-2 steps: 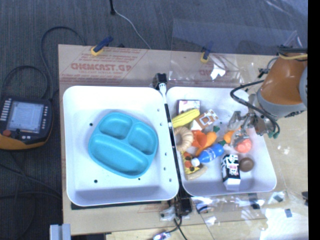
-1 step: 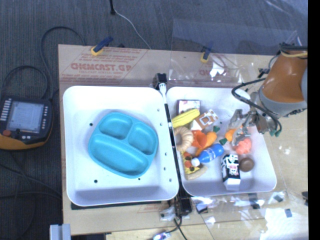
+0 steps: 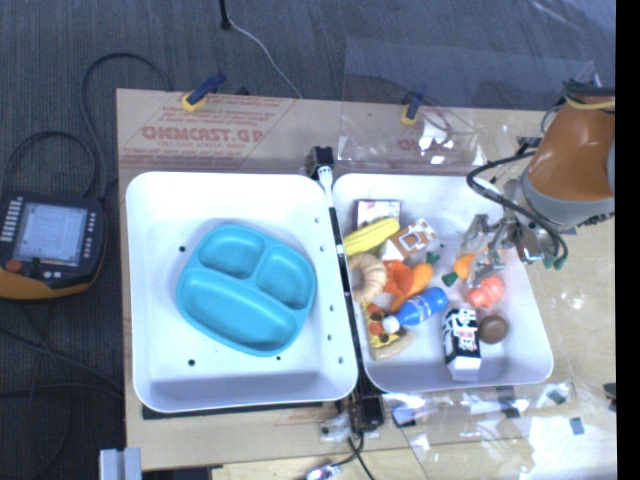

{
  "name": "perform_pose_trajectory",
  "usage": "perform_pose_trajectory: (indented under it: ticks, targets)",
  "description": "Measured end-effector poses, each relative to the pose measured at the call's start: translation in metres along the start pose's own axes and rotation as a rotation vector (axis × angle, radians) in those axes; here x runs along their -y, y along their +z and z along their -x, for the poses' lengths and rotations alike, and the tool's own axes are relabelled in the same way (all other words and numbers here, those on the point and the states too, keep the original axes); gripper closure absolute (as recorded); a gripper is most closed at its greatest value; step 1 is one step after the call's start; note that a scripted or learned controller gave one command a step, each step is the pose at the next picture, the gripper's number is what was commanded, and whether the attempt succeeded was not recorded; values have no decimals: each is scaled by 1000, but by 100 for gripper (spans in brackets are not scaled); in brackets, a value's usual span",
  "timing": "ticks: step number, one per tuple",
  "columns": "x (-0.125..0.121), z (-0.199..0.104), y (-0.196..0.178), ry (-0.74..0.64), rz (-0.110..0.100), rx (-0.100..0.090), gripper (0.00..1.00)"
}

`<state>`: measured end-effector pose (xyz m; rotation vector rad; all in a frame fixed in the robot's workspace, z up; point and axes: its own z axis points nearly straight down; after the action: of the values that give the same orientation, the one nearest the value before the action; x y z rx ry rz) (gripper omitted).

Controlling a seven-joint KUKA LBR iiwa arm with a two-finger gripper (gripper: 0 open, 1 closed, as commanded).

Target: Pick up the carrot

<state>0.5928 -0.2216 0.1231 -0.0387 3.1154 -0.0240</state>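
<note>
Gripper [image 3: 487,251] state: can't tell; it hangs beside the small carrot [image 3: 464,265], so you risk snagging the pink toy [image 3: 487,291] instead.

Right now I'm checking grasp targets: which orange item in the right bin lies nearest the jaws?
The small orange carrot piece, right beside the gripper. The larger orange carrot lies further left, in the toy pile next to the blue bottle.

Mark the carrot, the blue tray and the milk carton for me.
carrot [image 3: 410,276], camera view, middle of its orange body.
blue tray [image 3: 247,286], camera view, ridge between its compartments.
milk carton [image 3: 461,336], camera view, its cow-print front.
</note>
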Motion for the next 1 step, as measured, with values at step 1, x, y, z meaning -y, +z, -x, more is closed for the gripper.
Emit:
perform_pose_trajectory:
  ticks: [1]
  targets:
    - [1, 1, -10, 1, -4, 3, 100]
